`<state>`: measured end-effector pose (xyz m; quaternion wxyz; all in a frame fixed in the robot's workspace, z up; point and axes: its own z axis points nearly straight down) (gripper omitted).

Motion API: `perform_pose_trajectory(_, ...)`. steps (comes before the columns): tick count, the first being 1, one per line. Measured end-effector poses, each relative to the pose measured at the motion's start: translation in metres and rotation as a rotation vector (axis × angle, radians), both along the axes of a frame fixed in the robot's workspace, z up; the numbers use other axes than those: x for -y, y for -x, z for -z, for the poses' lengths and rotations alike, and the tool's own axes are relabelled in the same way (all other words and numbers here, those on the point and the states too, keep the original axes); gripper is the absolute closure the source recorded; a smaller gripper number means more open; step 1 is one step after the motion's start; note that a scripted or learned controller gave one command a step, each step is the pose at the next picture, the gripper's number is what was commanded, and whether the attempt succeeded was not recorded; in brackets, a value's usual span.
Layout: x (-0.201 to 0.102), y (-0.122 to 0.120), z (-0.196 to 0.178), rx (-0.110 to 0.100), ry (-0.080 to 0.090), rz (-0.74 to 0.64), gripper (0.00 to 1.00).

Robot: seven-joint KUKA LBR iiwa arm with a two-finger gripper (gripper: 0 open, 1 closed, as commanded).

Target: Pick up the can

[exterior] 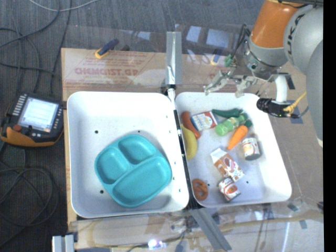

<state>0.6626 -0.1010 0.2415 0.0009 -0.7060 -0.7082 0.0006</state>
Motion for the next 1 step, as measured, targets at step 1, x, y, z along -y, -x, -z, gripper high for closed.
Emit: perform_pose_trajectory(1, 0.026, -0.0054, 0.0537, 0.0, 0.002, -0.259, 0.0)
